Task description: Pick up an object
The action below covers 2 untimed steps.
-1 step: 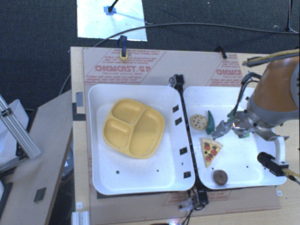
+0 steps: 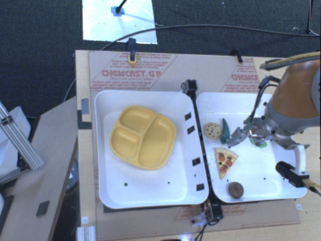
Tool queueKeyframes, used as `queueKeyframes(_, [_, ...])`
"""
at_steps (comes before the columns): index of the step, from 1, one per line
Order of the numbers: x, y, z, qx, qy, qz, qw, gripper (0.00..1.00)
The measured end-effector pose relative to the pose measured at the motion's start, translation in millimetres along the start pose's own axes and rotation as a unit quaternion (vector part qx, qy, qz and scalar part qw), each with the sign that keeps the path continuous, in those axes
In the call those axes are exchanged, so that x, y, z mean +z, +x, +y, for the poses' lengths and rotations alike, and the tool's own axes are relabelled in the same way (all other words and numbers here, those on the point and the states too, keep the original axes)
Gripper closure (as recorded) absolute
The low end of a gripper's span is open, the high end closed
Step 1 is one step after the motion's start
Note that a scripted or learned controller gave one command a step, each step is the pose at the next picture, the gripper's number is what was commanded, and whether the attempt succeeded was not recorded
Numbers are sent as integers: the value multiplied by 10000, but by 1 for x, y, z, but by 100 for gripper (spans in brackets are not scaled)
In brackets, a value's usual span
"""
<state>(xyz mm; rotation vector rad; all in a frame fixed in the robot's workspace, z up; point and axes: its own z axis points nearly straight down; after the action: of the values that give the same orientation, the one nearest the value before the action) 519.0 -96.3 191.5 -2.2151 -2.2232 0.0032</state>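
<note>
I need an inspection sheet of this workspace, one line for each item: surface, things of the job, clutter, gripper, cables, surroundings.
Surface: bench under a printed sheet, bearing two white bins, the left bin and the right bin.
Job's things: in the right bin, a cookie, a dark green piece, a pizza slice, a brown round piece and a green thing partly hidden by the arm.
Clutter: yellow divided plate in the left bin.
Gripper: gripper low over the right bin, beside the dark green piece; fingers unclear.
Cables: black cable across the floor behind the bench.
Surroundings: dark carpet, a pale sheet on the floor.
</note>
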Motion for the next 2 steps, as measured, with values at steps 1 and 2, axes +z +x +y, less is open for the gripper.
queueKeyframes(1, [63, 3, -7, 11, 25, 6, 10000, 0])
queueKeyframes(2, [111, 3, -7, 13, 3, 4, 10000, 0])
